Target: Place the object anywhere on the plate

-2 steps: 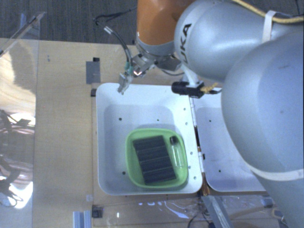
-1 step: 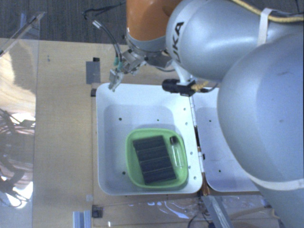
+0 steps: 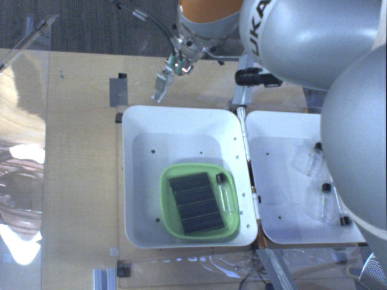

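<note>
1. We see the green plate (image 3: 172, 219) sitting in the left bin (image 3: 139, 132), toward its near side. A dark, ribbed rectangular block (image 3: 195, 203) lies flat across the plate's middle, and a clear vial with a black cap (image 3: 225, 193) lies along the plate's right edge, just beside the block.

2. We judge the vial to be the task's thing, and it already rests on the plate. More clear vials (image 3: 326, 201) lie in the right bin (image 3: 278, 132), partly hidden by the arm (image 3: 314, 29).

3. Handling, as we judge it: the vial looks light, stiff and smooth, so likely slippery and prone to rolling on its round side. If glass, it is fragile. We would take it across the middle of its body, the fingers squeezing across its width, not by the small cap.

4. The block looks rigid and flat. Its ridges would give some purchase along the long edges.

5. The gripper (image 3: 164, 84) hangs beyond the far rim of the left bin, above the wooden surface (image 3: 78, 162), well apart from the plate. Its fingers look close together with nothing between them, but at this size we cannot tell for certain.

6. Writing: the letters "UKA" (image 3: 261, 24) read on the arm's grey casing, part of the maker's name. We can read no label on the vial, plate or bins.
</note>
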You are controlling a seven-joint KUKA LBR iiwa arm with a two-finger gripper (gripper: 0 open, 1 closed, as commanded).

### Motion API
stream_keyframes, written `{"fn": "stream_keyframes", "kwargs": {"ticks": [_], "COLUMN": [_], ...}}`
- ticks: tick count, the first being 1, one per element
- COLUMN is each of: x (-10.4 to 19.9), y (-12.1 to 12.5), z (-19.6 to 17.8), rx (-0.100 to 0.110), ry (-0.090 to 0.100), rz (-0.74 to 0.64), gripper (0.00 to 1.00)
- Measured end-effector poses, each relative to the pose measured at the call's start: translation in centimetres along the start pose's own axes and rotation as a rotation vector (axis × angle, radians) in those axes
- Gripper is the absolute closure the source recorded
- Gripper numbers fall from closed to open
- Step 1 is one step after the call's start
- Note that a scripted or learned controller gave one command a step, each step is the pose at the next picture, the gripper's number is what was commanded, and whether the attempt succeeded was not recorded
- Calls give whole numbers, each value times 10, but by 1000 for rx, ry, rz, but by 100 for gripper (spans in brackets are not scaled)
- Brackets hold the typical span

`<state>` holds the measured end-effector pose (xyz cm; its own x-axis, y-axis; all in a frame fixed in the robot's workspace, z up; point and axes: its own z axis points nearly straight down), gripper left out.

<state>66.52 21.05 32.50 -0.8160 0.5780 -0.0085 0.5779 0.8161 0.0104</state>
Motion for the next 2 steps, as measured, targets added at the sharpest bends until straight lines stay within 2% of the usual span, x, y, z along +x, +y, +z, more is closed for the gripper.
{"fn": "stream_keyframes", "kwargs": {"ticks": [1, 2], "x": [29, 19], "y": [10, 18], "z": [45, 47], "rx": [4, 2], "ry": [4, 2], "rz": [1, -69], "gripper": [0, 0]}}
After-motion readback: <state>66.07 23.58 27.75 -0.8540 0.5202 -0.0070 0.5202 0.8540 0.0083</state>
